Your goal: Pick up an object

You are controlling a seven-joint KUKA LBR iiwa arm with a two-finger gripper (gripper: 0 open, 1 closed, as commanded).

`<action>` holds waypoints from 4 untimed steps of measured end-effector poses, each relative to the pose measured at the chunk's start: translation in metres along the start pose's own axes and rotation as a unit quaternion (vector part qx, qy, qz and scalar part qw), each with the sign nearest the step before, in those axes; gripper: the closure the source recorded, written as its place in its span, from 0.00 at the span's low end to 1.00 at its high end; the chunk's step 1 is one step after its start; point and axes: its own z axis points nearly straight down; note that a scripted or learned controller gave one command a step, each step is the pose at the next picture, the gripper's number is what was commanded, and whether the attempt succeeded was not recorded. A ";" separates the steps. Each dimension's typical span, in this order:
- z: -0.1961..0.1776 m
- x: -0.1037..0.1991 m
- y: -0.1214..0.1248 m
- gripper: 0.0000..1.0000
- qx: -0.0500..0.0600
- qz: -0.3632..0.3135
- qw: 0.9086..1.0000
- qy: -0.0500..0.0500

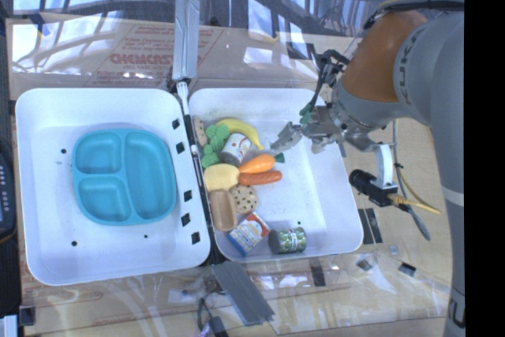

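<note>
The right bin (331,201) holds a pile of toy food along its left side: a yellow banana (239,129), a small can (234,146), an orange carrot (258,163), a red-orange sausage (260,178), a yellow lemon (220,176), a cookie (244,200), a bread stick (222,209), a small carton (248,234) and a dark green can (289,240). My gripper (285,137) hangs over the bin's upper middle, just right of the banana and above the carrot. Nothing shows between its fingers.
The left bin (39,170) holds a blue sectioned plate (125,174). A green toy (211,159) lies by the divider. The grey arm with its orange band (379,67) reaches in from the right over the bin's far right corner. Cables and a black fitting (371,187) hang beside the right wall.
</note>
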 end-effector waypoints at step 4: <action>0.091 0.061 -0.010 1.00 0.001 -0.088 0.996 0.000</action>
